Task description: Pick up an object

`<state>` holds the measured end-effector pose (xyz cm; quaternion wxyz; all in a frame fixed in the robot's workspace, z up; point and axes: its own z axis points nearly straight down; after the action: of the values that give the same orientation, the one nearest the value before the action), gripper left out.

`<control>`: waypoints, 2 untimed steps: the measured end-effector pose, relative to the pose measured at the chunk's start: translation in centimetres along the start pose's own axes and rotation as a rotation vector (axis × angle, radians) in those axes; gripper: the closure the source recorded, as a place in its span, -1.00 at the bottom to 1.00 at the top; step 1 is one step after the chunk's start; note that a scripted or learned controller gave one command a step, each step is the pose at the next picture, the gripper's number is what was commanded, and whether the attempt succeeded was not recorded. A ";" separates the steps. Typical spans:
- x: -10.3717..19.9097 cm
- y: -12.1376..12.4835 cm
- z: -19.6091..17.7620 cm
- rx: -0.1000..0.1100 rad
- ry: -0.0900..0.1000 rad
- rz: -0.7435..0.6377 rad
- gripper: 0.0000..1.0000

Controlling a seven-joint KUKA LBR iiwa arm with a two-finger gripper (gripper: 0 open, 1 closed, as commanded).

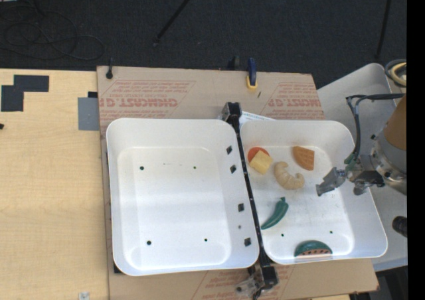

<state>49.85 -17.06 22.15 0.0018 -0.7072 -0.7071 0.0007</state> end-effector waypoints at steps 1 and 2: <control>6.3 3.3 8.4 0.004 0.002 -0.006 -1.00; 7.8 7.9 13.7 -0.003 -0.001 -0.003 -1.00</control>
<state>57.72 -9.21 8.48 0.0004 -0.7062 -0.7080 0.0003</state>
